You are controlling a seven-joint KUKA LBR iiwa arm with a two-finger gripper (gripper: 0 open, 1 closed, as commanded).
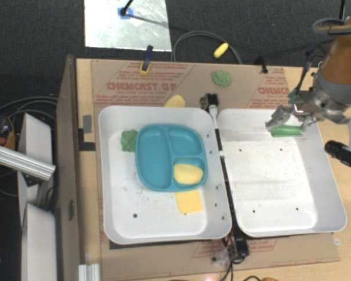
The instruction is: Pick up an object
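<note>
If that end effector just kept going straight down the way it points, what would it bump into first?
Most likely the green piece lying in the right bin. The end effector hangs right over it near the bin's back edge. Depth is hard to judge from above, so it might just miss and meet the bin floor.

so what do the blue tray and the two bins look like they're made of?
Blue tray: likely moulded plastic, matte, with rounded compartment walls in one even colour. Left bin and right bin: probably thin formed plastic, smooth white, rolled rims, faint sheen; can't rule out coated metal.
</note>
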